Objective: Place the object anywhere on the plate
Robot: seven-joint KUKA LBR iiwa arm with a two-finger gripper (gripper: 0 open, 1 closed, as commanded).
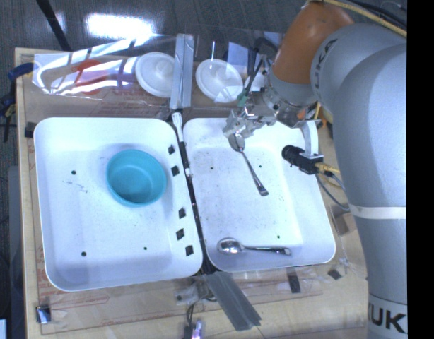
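You see: shallow white plastic bins [90, 260], both speckled with dark flecks. Round turquoise plastic plate [136, 177], plain. Two shiny silver metal spoons [252, 246]. Grey arm [365, 119], orange band. Tan wooden tabletop [97, 104].

Overhead light was bright; glare washed the bins [97, 260] and floor [118, 25]. Focus was slightly soft.
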